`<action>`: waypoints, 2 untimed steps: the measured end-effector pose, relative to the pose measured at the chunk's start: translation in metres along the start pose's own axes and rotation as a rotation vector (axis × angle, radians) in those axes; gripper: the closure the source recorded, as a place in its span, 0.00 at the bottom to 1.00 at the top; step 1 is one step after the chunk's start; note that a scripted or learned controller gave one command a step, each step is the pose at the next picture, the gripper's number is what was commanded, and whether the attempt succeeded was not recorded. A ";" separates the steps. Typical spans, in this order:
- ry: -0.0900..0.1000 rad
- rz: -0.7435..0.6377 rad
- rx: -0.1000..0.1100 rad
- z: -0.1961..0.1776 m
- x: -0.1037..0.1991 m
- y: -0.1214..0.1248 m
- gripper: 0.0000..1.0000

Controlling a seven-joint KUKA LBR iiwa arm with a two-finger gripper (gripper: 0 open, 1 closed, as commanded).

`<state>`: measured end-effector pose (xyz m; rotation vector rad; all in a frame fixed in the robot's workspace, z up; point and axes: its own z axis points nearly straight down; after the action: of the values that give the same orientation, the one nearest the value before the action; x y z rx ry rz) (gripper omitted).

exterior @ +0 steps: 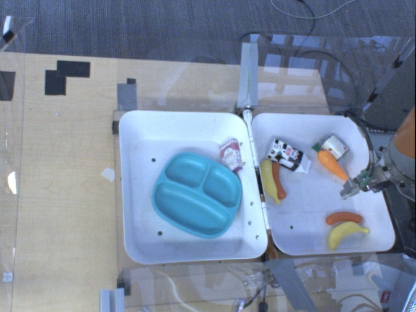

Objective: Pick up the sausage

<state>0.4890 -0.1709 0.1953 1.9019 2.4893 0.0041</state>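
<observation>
Red-orange sausage [343, 218] lies in the right bin [305, 236], low toward its near right corner, long axis roughly left-right, with a yellow banana [346, 233] just beside its near side — close enough that the two may touch. A second reddish sausage-shaped piece [279, 181] rests against another banana [268, 182] by the bin's left wall; either could serve, but the near-right one sits closer to the arm. Gripper [351, 188] hovers at the right side of the bin, between the carrot [332, 165] and the sausage, nothing between its fingers; too small and blurred here to say whether they are spread or closed — cannot tell. To do the step well, I judge the gripper should come down over the sausage's middle with fingers set across its short width, biased slightly away from the banana so one finger does not wedge between the two or drag the banana along. A round, smooth toy like this may roll or squirt out if caught off-centre. Bin floor is smooth white plastic, shallow-walled; the right wall and near corner leave little room on that side. Left bin [140, 174] holds a blue divided plate [197, 194] and a small red packet [231, 155]. Pale wooden counter [65, 174] carries both; grey carpet and a loose cable [312, 8] beyond.
</observation>
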 end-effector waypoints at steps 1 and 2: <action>0.000 0.000 0.000 0.000 0.000 0.000 0.00; -0.003 -0.075 -0.006 0.106 -0.004 0.000 0.00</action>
<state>0.4915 -0.1753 0.0896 1.8043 2.5534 0.0085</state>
